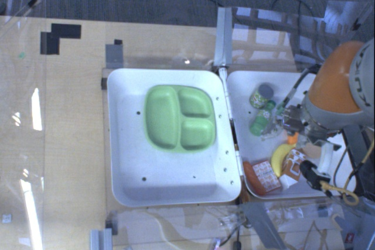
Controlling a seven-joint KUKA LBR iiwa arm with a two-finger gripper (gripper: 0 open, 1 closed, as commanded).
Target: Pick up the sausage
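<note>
The reddish sausage [252,175] lay at the near-left corner of the right white bin [237,88], touching a red-white snack packet [265,176]; yellow banana [281,156] just beyond. Gripper [285,123] hovered above a green bottle [259,124]; grip state unclear, honestly.

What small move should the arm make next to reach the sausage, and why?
Probably shift the gripper toward the near left corner of the right bin before descending. The sausage lies there along the bin's wall beside a red packet, while the gripper hovers farther back, near the green bottle and above the banana.
</note>
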